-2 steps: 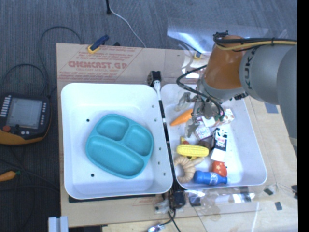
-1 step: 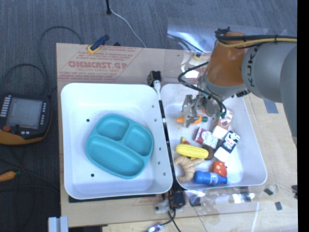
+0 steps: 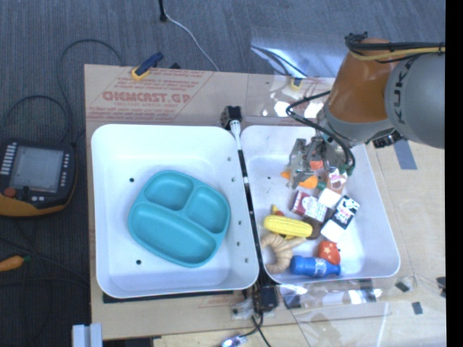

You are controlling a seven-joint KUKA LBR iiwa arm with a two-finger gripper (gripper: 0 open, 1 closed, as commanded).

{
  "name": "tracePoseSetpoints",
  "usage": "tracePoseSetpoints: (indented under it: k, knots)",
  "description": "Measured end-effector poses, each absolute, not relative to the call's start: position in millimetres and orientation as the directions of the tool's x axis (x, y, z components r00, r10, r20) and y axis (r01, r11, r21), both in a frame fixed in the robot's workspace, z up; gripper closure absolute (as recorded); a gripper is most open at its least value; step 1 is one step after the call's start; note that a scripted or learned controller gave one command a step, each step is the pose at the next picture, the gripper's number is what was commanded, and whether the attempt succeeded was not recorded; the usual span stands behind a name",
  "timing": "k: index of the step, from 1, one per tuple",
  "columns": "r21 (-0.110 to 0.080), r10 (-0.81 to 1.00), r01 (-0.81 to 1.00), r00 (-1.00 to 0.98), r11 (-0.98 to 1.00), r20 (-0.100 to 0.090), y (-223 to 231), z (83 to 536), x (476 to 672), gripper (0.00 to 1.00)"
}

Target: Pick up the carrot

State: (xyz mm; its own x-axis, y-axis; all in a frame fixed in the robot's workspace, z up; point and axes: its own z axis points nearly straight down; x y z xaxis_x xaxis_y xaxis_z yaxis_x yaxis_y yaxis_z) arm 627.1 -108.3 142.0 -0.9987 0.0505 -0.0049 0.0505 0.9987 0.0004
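Far left, at nine o'clock off the bench: pendant with grey screen. On the bench, two white bins side by side. Left bin holding a teal tray, three compartments, near its centre. Right bin cluttered: corn at its seven o'clock, tan rope toy just below, blue bottle at six o'clock, red piece touching it, small cartons at centre. Carrot at the bin's eleven o'clock, orange, partly hidden, just beside the cartons. Gripper low over the carrot, right above it; cannot tell whether closed or apart, nor whether touching. Arm entering from two o'clock, orange band above the wrist.
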Motion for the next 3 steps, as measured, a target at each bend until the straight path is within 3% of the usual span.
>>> tracePoseSetpoints:
  k: [1, 2, 3]
  knots:
    - [0.002, -0.119, -0.119, -0.993, 0.993, -0.002, -118.4, 104.6, 536.8, 1.00]
    - [0.000, -0.119, -0.119, -0.993, 0.993, -0.005, -118.8, 104.7, 537.8, 0.00]
    - [0.000, -0.119, -0.119, -0.993, 0.993, -0.001, -118.4, 113.7, 538.2, 1.00]
